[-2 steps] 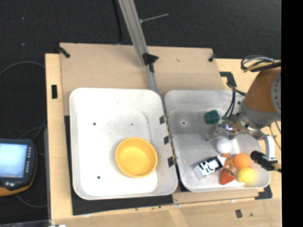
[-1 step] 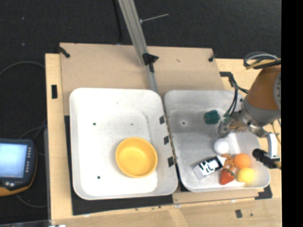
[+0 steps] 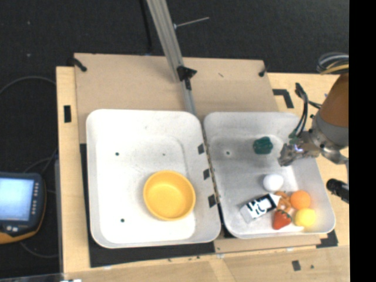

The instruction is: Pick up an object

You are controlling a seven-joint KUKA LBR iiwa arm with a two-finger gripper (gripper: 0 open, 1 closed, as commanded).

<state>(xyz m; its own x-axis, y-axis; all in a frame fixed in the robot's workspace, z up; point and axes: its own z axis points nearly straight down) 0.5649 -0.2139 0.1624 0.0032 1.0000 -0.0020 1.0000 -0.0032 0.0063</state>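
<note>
Pale wood covers the desk [image 3: 247, 84] you are looking down on, with dark floor around it and two shallow white bins side by side. Your left bin [image 3: 117, 134] holds a yellow bowl [image 3: 170, 195] toward its 5 o'clock corner. Your right bin [image 3: 235, 134] holds the rest: a dark green ball [image 3: 263, 145] near the middle, a white ball [image 3: 272, 182] below it, and a cluster at the 5 o'clock corner made up of a black-and-white box [image 3: 258, 207], an orange ball [image 3: 300, 200], a yellow ball [image 3: 305, 217] and a red strawberry-like piece [image 3: 282, 219].

Your arm comes in from 3 o'clock, and the jaws [image 3: 290, 155] sit low over the right bin near its 3 o'clock wall. The green ball lies just beside them at their 9 o'clock, apart from them. The white ball lies near them at about 7 o'clock. You cannot tell how wide the jaws stand, and nothing shows between them.

A handheld screen [image 3: 17, 204] rests off the desk at 9 o'clock.
</note>
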